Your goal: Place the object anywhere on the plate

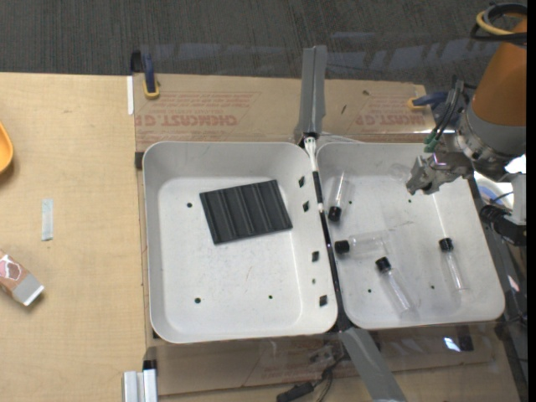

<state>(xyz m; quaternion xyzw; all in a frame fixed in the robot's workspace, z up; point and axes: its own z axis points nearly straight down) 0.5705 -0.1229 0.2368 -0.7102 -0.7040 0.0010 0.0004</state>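
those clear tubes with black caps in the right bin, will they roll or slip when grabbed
Probably yes. Each clear tube looks round and smooth and lies on its side on the flat floor of the right bin, so a nudge would likely roll it. The clear walls look slick and thin, so it may slip or crack under squeeze. The tool hangs above the bin's far side.

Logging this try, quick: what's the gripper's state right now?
Gripper: above the right bin's far side; open or shut cannot be told.
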